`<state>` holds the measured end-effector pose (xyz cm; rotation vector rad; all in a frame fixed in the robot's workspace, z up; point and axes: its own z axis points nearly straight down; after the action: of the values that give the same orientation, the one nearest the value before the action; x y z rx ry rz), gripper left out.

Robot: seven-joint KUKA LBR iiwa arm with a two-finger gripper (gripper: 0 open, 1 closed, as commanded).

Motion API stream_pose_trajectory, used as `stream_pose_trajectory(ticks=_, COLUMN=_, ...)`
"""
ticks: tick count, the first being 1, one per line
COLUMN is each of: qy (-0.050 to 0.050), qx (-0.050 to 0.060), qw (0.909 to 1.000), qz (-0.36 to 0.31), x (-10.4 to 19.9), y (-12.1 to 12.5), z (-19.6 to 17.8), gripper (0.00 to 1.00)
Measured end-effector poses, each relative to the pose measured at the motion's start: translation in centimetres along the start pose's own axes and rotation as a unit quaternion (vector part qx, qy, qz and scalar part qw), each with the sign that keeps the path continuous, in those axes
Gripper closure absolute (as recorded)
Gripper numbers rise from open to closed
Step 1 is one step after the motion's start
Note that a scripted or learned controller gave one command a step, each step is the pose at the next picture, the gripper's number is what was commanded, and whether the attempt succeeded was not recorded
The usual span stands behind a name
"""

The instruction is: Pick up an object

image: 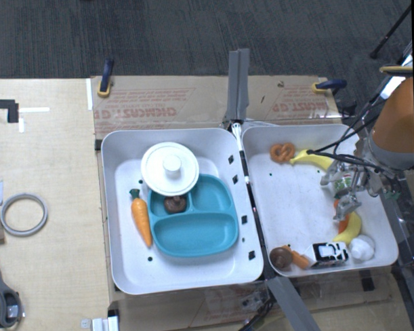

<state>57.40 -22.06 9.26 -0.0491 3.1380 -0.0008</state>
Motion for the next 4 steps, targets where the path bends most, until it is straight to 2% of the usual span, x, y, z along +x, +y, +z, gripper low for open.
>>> stream_pose_trajectory(ticks=1, qy=-0.001, qx=0.000, qw=0.9990, qz=0.046, x=4.8, y=0.1, z=-0.1, gripper=0.00)
stream_pose_trajectory(ticks=2, qy=0.000, qx=0.000, qw=0.9992, qz=0.039, x=5.0, y=1.7, z=0.0, gripper=0.00)
stream_pose_trajectory(ticks=3, qy=-0.002, qx=0.001, qw=0.9993, qz=0.038, x=4.8, y=1.8, z=-1.0, gripper=1.00)
stream_pose_trajectory(ticks=4, qy=-0.002, qx=0.001, qw=0.9993, qz=0.038, x=4.8, y=1.8, z=-1.0, gripper=0.00)
